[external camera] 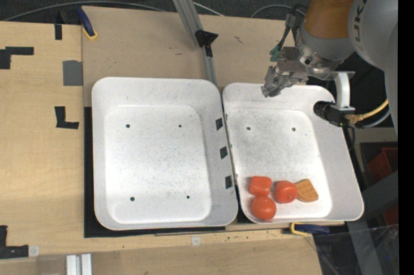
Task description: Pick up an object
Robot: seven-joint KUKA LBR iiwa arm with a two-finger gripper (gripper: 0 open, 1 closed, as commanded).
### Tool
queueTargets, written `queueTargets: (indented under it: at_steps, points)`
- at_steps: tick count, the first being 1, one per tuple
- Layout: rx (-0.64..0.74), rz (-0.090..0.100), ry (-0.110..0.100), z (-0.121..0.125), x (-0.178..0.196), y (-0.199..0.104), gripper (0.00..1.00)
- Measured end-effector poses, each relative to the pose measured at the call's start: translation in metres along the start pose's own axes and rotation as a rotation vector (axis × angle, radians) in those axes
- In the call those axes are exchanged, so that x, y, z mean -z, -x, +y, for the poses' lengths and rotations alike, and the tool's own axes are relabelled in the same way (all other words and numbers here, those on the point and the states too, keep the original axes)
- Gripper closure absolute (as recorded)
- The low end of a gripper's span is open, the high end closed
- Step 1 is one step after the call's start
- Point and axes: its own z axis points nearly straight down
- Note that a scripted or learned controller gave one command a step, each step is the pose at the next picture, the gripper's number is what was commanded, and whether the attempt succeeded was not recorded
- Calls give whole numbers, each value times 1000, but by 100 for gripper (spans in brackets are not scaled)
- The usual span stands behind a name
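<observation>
While gripper (270,90) hovers, orange wedge (306,191) lies flat — tip down-right.

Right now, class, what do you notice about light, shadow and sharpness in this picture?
Camera view: even overhead light; the right bin and left bin look bright, nearly washed out; soft shadows under the red pieces; the pincer is slightly blurred; the edges look grainy.

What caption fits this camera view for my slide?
Robot gripper hovers over the right bin's far edge; three red objects and an orange one sit at its near end.
</observation>
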Motion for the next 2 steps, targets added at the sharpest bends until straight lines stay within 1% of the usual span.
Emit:
queueTargets:
  at_steps: [1, 2]
  points:
    - [0, 0, -2, -8, -12, -62, 100]
    - [0, 0, -1, -23, -8, -115, 100]
